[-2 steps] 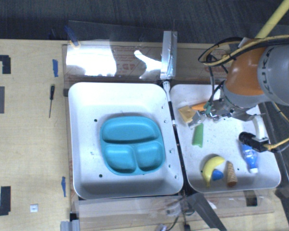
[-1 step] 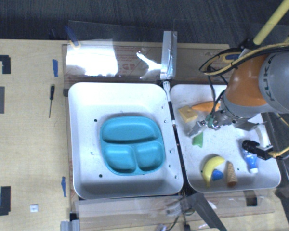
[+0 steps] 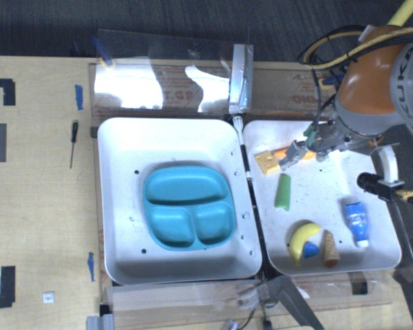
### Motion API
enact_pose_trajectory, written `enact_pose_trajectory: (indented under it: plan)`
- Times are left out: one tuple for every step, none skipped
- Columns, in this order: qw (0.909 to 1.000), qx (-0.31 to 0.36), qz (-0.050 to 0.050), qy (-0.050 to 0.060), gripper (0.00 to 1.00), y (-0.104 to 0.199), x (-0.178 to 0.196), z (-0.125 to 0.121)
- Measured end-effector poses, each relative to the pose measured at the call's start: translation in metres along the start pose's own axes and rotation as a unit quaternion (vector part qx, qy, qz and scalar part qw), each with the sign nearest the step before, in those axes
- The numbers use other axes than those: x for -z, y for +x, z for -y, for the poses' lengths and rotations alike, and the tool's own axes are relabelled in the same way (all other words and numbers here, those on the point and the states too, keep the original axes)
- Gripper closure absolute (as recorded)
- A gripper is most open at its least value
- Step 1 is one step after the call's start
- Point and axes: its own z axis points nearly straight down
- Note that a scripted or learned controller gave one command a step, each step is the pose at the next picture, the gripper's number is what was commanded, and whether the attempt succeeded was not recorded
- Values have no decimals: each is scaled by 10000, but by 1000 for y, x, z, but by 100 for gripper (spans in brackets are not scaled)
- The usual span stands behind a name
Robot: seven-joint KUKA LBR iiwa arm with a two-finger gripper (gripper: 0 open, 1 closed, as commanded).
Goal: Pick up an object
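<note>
Camera view, from above at a slant. Grey arm with glossy orange band (image 3: 372,81), reaching in from the right and ending in a gripper (image 3: 307,147) low over the far part of the right bin (image 3: 385,256); open or closed state not discernible at this resolution, and no object clearly held. Just beside the gripper on its left in view, possibly touching its tip: a flat tan block (image 3: 266,162) with an orange piece (image 3: 289,155) at its near end. Nearer the camera than the gripper and slightly left: a smooth green stick (image 3: 283,192), rod-shaped, lying free on the bin floor. Farther toward the camera: a rounded yellow-and-blue toy (image 3: 303,242), touching or just beside a brown, rough-looking cone-like piece (image 3: 330,247). To the gripper's right and toward the camera: a blue-and-white tube (image 3: 356,223). Well to the gripper's left, past the shared wall: the left bin (image 3: 117,143), shallow, white, round-cornered, bearing one matte blue plastic tray (image 3: 189,206) with three compartments. Count: two bins, one tray, five loose objects in the right bin. Beyond the left bin, on the pale wood-grain bench (image 3: 34,205): one thin dark screwdriver (image 3: 73,141).
</note>
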Motion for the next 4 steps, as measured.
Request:
enact_pose_trajectory:
  plan:
    - [9844, 1760, -19, 34, 0, 26, 0, -6]
    - [9501, 3119, -29, 42, 0, -12, -67, 22]
    - [9901, 1400, -35, 57, 0, -25, -102, -28]
    - [9843, 1764, 3, -22, 0, 18, 2, -56]
